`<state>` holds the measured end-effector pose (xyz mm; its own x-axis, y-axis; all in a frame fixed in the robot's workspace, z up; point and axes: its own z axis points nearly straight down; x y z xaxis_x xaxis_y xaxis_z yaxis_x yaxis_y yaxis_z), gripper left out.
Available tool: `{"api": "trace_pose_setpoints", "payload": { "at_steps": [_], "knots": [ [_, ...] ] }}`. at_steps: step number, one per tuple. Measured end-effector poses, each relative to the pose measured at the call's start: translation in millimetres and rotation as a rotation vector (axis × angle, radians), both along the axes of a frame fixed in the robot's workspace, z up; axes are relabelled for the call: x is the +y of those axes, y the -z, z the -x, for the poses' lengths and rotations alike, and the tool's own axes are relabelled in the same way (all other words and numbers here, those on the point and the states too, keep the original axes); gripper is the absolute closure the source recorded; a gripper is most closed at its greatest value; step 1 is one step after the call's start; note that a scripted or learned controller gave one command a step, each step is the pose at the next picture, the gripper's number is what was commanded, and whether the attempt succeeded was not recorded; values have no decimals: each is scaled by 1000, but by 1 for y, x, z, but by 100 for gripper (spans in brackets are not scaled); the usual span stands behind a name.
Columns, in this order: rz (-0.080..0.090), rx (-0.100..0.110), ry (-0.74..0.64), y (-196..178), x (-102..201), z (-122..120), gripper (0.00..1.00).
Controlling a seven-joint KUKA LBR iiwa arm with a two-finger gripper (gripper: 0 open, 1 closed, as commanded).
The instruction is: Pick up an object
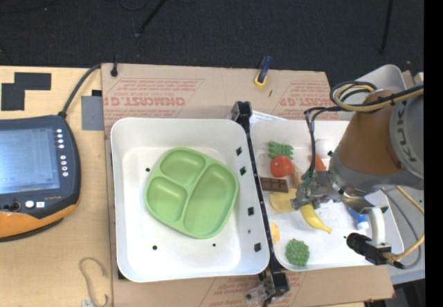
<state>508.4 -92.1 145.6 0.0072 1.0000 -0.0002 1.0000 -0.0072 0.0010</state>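
The right bin [332,257] holds several toy foods: a red tomato [281,166] with green leaves [280,149] behind it, a brown block [273,184], a pale yellow piece [280,202], a yellow banana [315,218] and a green broccoli [297,252]. My gripper [309,196] reaches down from the right into this bin, just above the banana's upper end and beside the pale yellow piece. The arm's orange band [367,143] hides the bin's right part.
The left bin [131,160] bears a green divided plate [192,191]. A blue and white object [367,219] lies at the right bin's right side. A tablet [34,167] rests on the bench at far left. A black divider [252,188] separates the bins.
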Motion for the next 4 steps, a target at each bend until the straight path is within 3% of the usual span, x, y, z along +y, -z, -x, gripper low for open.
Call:
{"api": "trace_pose_setpoints", "payload": {
  "at_steps": [1,2,4],
  "knots": [
    [0,-2,-7,-61,-4,-7,100],
    [0,1,-7,-83,-5,-7,100],
    [-2,3,-12,-78,88,-44,100]
  ]
}}
